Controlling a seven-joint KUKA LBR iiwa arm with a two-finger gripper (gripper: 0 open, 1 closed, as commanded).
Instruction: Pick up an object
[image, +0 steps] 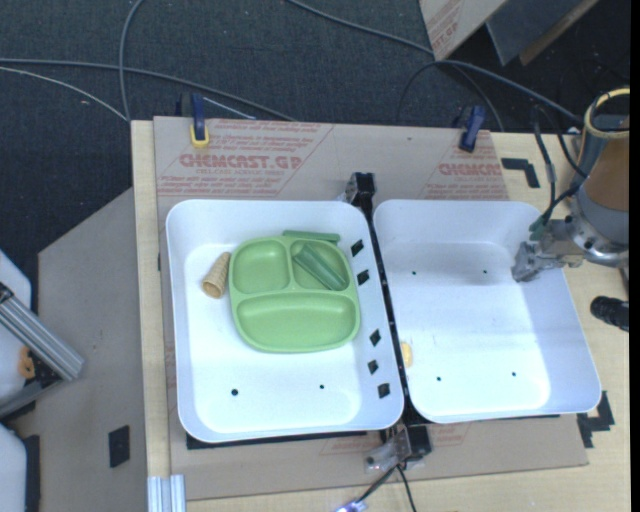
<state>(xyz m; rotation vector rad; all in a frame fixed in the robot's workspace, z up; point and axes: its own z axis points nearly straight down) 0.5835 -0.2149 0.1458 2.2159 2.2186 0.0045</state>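
Dark carpet and loose cables ring the tabletop (250, 150), two white bins side by side.

Every object sits in the left bin (200, 400): a green divided plate (293, 300), a green piece (322, 265) in its upper right compartment, a small tan cone (215, 275) touching its left edge. The tool (530, 262) hangs over the right bin (480, 380), far to the plate's right (whether it's wide or narrow I cannot tell). Closing there would likely catch nothing.
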